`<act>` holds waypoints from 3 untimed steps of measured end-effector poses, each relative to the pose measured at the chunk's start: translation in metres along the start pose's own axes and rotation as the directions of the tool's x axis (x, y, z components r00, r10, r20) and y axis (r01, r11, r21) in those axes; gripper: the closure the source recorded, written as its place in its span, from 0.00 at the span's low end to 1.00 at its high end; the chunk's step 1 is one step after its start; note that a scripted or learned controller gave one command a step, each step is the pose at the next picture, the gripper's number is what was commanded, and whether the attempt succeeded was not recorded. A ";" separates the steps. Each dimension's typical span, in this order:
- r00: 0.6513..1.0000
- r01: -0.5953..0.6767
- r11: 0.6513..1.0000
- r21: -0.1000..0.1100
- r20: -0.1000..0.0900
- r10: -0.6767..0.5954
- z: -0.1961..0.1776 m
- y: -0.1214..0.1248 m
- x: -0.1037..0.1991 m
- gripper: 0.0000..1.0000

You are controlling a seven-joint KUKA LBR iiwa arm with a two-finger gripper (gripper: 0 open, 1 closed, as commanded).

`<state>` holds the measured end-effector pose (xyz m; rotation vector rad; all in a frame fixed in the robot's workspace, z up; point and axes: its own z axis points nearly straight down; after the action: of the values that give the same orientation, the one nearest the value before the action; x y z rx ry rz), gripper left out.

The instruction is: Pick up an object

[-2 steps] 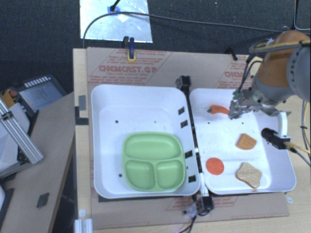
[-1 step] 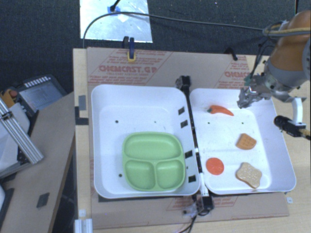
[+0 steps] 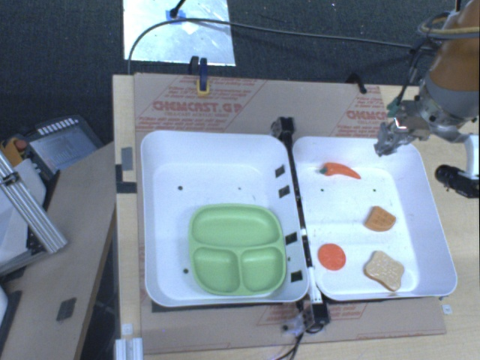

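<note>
the arm [image 3: 450, 66] comes in from the right, its orange band above the wrist, and the gripper [image 3: 391, 139] hangs over the far right corner of the right bin [image 3: 420, 201], just above the bin's back rim. nothing shows between its fingers, and whether they are spread or pressed together cannot be told at this size and blur. the things to pick lie in the right bin. an orange chili pepper [image 3: 341, 171] with a small green stem lies near the back, to the left of the gripper and apart from it. a small waffle-like brown piece [image 3: 380, 219] sits near the middle right of the bin. a round red-orange slice [image 3: 331, 256] lies toward the front left, close to the divide between the two bins, and a tan slice of bread [image 3: 385, 270] lies at the front right, near the brown piece but not touching it. the left bin [image 3: 172, 163] bears a green divided plate [image 3: 237, 249] with three compartments, set toward its front right. both bins rest on a cardboard sheet [image 3: 225, 100] on the table [image 3: 75, 223]. black clips [image 3: 284, 127] sit along the seam between the bins.
</note>
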<state>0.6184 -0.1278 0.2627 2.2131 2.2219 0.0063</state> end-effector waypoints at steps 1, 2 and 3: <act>1.000 0.005 1.000 0.006 -0.003 -0.005 0.004 -0.019 0.060 1.00; 1.000 0.006 1.000 0.005 -0.003 -0.006 0.000 -0.030 0.112 1.00; 1.000 0.005 1.000 0.007 -0.003 -0.005 0.020 -0.044 0.163 1.00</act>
<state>0.5741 0.0352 0.2423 2.2124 2.2330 0.0023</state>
